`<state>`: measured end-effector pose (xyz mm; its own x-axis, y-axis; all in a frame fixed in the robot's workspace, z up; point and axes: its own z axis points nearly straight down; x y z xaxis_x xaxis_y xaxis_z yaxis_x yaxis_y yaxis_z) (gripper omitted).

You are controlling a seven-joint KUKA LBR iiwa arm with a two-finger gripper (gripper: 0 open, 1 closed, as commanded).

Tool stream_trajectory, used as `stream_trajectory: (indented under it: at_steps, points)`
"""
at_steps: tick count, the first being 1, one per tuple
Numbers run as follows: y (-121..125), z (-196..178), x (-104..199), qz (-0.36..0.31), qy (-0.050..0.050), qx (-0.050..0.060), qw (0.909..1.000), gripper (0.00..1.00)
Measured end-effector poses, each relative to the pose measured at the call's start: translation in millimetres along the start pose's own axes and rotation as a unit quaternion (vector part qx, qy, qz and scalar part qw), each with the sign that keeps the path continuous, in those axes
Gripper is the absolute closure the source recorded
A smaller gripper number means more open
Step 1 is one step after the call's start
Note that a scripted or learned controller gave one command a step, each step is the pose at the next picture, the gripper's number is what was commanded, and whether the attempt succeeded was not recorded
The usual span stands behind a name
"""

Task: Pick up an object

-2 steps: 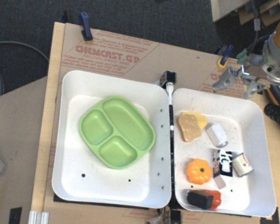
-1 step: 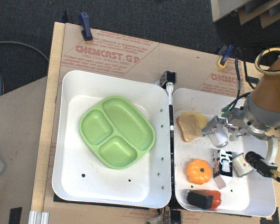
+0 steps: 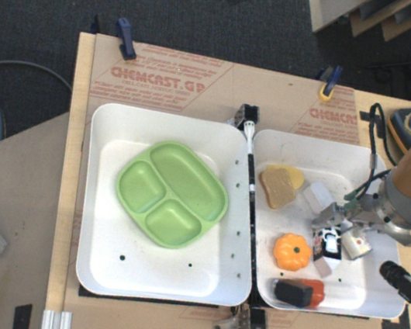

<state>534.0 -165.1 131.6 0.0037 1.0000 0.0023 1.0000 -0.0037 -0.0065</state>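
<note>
The arm reaches into the right bin [image 3: 287,147] from the right, its gripper [image 3: 331,241] low over the bin floor; whether the claw is apart or together I cannot tell. An orange pumpkin [image 3: 292,251] sits just left of the gripper. Below it lies a black and red object [image 3: 299,292]. A tan bread slice [image 3: 278,187] and a pale grey block [image 3: 316,195] lie farther back. The left bin [image 3: 107,142] holds 1 green divided plate [image 3: 172,193]

A divided tray [image 3: 172,193] lies in the left bin [image 3: 96,203] (the pumpkin [image 3: 292,251] in the right [image 3: 302,149]).
</note>
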Motion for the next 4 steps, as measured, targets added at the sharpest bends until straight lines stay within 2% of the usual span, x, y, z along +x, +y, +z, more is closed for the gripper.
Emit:
stream_trajectory:
  at_steps: [1,2,3,4]
  points:
    - [73.4,30.9,73.1,-0.005,-0.002,-0.007,1.0,0.0]
    - [4.3,12.2,5.0,0.0,0.0,-0.001,1.0,0.0]
    - [45.4,47.1,41.8,-0.003,-0.002,-0.005,1.0,0.0]
    - [-18.5,46.9,10.4,0.0,0.0,-0.001,1.0,0.0]
